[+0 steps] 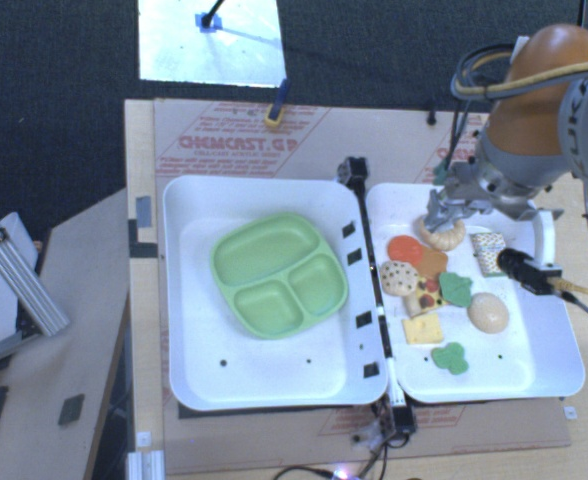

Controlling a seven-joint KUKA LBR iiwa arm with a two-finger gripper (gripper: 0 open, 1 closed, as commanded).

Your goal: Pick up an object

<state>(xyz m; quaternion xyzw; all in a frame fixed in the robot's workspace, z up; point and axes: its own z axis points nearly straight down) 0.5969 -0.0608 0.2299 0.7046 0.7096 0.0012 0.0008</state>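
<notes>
Bench (224,148) carries two white bins side by side. Left bin (189,368): one item, a green tray (277,273) with three compartments, lying slightly turned, roughly centred. Right bin (544,363): a cluster of small food-like pieces in its far-left half, about nine counted. One tan bun (444,236) at the far side of the cluster; one cream egg (488,313) toward the right; one orange-red piece (408,249) with a darker orange piece (434,262) touching it; one speckled cookie (399,278) just nearer the camera; one patterned white block (489,251) right of the bun; one yellow cheese cube (423,329); two green pieces, one (455,289) beside the egg and one (452,358) nearest the camera, apart from the rest. A small red-dotted bit (430,296) sits between cookie and cheese; identity unclear. Arm (544,108) enters from the right; gripper (444,218) is down over the far end of the cluster, directly at the bun and apparently touching its top. Cannot tell whether the fingers are spread or closed. Bun rests on the bin floor.
</notes>
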